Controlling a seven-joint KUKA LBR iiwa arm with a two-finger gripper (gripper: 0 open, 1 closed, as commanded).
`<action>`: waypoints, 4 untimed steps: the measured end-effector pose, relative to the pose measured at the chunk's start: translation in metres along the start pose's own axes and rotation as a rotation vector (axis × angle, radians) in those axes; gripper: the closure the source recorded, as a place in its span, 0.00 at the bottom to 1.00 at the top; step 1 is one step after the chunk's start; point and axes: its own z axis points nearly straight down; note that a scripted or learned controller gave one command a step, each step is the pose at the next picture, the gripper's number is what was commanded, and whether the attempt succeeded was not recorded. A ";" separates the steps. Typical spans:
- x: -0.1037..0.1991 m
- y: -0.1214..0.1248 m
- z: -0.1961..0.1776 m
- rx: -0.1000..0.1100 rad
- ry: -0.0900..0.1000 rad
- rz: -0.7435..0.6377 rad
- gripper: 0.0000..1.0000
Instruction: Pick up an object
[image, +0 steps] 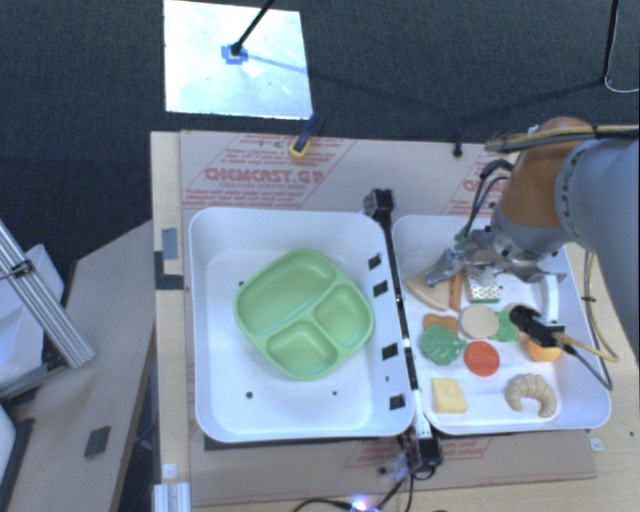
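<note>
"Starting at the fingers (441, 272): how do they stand?"

"They hang low in the upper left part of the right bin (588, 402), silver and pointing toward the divider between the bins. I cannot tell from this angle whether they are wide or narrow. Their tips lie over the upper edge of a tan wedge (426, 293), and I cannot tell whether they touch it."

"And around that wedge?"

"An orange stick (456, 292) lies just beside it on the right, running up and down in the view. A small speckled square (486, 291) sits beside the stick. Below them are an orange chunk (438, 323), a beige disc (479, 321) and a green leafy piece (440, 346), all close together. A red tomato (481, 358) sits just below the disc."

"What lies nearer the front?"

"A yellow cheese block (449, 395) is at the front left of that bin, with a croissant (532, 393) to its right. Both are well apart from the fingers. A yellow-orange piece (545, 351) rests near the right wall."

"So the small things are all in one bin?"

"Yes, all in the right one. The left bin (215, 400) holds a green divided plate (303, 313) with three compartments, turned at an angle. Behind the fingers, the grey arm (600, 200) with its orange band (535, 175) reaches in from the right. Both bins rest on a brown sheet (260, 175) on the counter (165, 190)."
</note>
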 end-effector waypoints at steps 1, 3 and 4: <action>-0.001 0.005 -0.001 -0.008 -0.002 0.001 0.00; -0.010 0.005 -0.059 0.003 0.002 0.003 1.00; -0.004 0.015 -0.110 -0.002 0.001 -0.001 1.00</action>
